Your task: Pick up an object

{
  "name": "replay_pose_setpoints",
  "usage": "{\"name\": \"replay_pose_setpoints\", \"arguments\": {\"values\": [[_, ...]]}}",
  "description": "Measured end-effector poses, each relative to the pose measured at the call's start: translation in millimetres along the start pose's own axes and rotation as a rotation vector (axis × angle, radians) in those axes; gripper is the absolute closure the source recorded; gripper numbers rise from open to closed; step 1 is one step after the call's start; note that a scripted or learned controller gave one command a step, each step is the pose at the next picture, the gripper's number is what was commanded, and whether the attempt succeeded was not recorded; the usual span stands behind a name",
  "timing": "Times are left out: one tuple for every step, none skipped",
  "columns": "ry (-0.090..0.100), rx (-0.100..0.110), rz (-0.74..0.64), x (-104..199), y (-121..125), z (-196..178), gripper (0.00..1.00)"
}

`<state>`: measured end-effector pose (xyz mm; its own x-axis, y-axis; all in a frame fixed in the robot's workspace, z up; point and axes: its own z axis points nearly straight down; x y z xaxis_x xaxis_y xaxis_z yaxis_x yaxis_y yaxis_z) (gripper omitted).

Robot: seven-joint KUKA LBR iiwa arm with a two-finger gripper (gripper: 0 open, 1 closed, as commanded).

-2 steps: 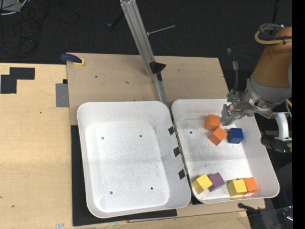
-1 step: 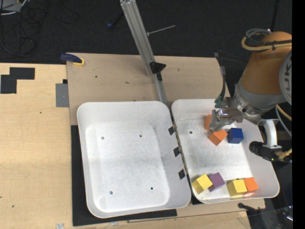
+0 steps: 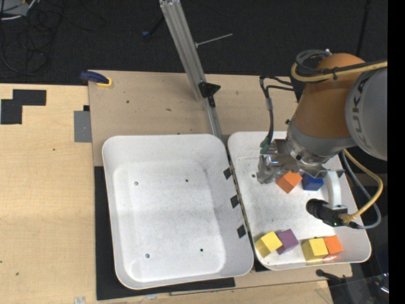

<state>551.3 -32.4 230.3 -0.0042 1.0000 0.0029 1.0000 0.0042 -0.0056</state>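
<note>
In the right bin (image 3: 253,145), the tool (image 3: 271,168) hovers beside an orange block (image 3: 290,182), grip state unclear.

Two bins sit side by side, the left bin (image 3: 126,163) beside the right bin (image 3: 253,220), whose near edge carries four blocks (image 3: 304,244) in a row, with two more blocks (image 3: 300,182) behind under the arm (image 3: 329,106).

The left bin (image 3: 168,208) is sitting wide open, so there's plenty of room to drop into there. The right bin (image 3: 243,147) is getting crowded: the arm (image 3: 329,106) is hanging over its top half, orange (image 3: 290,182) and blue (image 3: 312,183) blocks are sitting right under it, and four more blocks (image 3: 302,244) are lining the front edge.
</note>
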Motion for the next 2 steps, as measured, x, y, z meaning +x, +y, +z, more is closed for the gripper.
{"name": "replay_pose_setpoints", "arguments": {"values": [[0.000, 0.000, 0.000, 56, -22, -2, 1.00], [-0.001, 0.000, 0.000, 107, -34, 10, 1.00]]}}
